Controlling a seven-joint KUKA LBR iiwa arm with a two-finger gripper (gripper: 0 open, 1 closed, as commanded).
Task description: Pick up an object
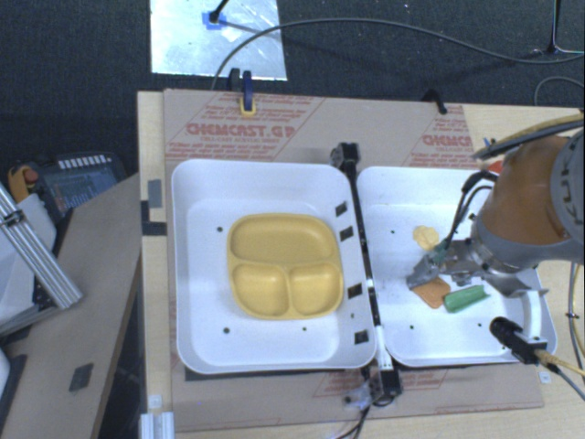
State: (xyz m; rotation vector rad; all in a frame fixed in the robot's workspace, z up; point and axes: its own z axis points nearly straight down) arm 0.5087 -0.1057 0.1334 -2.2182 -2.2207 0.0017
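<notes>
I've got the arm reaching in from the right edge of the frame, wrist low over the right bin. The gripper sits at the lower middle of that bin, right over an orange piece; whether its fingers are open or shut, I cannot tell from this slant. Just beside the orange piece, to its right, lies a green block, the two touching or nearly so. A pale yellow bit rests a little above them, apart. Over in the left bin sits a yellow divided tray, well away from the action. My read: the orange piece is the target. For a clean pick I want the tips straddling it alone, clear of the green block, then a straight lift so nothing drags.
</notes>
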